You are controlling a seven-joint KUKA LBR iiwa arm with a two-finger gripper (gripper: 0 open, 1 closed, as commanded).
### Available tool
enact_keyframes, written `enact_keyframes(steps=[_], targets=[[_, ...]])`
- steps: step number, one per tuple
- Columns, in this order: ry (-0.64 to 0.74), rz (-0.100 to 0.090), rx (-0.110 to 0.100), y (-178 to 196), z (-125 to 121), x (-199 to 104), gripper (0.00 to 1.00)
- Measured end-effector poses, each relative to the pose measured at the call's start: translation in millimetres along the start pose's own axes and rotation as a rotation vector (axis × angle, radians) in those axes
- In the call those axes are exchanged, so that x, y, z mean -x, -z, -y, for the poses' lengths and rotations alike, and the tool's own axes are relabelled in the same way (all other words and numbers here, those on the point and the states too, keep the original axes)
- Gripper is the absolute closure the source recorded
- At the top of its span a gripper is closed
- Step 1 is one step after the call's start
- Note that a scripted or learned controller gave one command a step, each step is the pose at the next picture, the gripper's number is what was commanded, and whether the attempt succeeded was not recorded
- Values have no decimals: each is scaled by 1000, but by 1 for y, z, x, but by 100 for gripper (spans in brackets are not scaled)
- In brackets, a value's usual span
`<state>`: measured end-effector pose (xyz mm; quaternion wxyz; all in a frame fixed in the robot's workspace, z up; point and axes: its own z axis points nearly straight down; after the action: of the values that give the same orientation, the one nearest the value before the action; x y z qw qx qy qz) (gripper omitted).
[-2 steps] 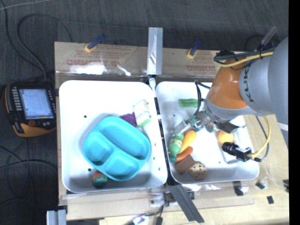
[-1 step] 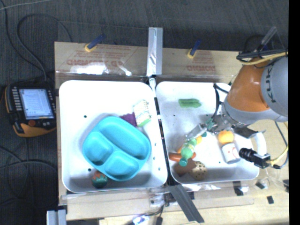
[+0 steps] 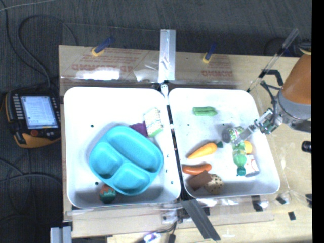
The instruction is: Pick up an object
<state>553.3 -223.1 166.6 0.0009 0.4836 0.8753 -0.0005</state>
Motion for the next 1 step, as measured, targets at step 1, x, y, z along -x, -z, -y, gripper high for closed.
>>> enact_keyframes(steps=[1], targets=[[66, 2, 6, -70, 13, -10, 0]])
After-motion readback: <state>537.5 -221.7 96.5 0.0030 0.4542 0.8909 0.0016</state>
